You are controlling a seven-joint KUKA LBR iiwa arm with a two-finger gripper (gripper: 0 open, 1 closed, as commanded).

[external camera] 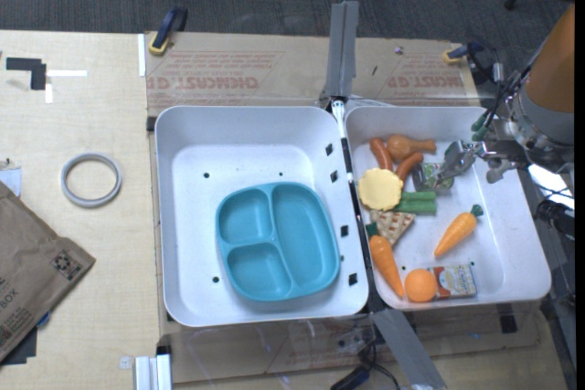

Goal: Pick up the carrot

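While my gripper (460, 162) hangs low in the right bin (517, 224), can't tell its state. Target carrot (456, 232) lies just below it toward the front wall, nothing between, long axis diagonal, leaf end up-right. 2nd carrot (385, 265) sits by the divider, farther off, beside an orange (420, 286).

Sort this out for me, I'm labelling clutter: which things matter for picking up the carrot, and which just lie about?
Job:
carrot
second carrot
gripper

Lying about:
blue divided plate
orange
waffle
tape ring
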